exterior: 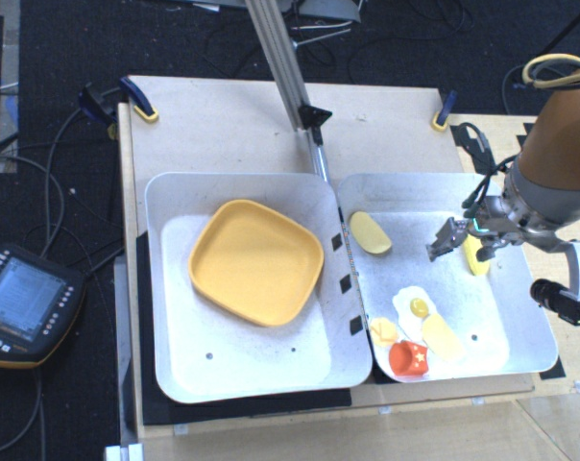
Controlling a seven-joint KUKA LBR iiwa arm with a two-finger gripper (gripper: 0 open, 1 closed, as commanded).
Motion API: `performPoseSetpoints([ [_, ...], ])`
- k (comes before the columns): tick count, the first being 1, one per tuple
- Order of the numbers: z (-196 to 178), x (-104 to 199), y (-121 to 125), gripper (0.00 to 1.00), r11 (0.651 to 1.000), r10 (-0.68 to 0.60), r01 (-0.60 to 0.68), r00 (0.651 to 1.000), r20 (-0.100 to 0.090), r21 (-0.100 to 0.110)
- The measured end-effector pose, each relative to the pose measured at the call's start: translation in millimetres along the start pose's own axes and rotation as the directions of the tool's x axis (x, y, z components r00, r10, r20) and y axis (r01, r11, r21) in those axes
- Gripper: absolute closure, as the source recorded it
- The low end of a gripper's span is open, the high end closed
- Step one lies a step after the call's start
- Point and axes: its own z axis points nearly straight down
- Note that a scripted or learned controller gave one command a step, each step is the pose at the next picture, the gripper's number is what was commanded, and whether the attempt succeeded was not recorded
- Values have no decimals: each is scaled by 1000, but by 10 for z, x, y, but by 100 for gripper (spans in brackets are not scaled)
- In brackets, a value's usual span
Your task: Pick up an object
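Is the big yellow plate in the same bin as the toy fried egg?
No, the yellow plate lies in the left bin, while the fried egg lies in the right bin.

The KUKA arm (559, 152) enters at three o'clock as a fat rounded body with a broad orange band, and grey metal below it toward the wrist. Black cables loop off its upper side toward twelve o'clock. The gripper (463, 243) is dark and angular, with a small teal spot where it joins the wrist.
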Motion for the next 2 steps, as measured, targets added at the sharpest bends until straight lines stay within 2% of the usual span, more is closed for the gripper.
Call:
performPoseSetpoints([
  [1,0,0,0,0,1000,0,0,1000,0,0],
  [2,626,-1,-44,0,1000,0,0,1000,-1,5],
])
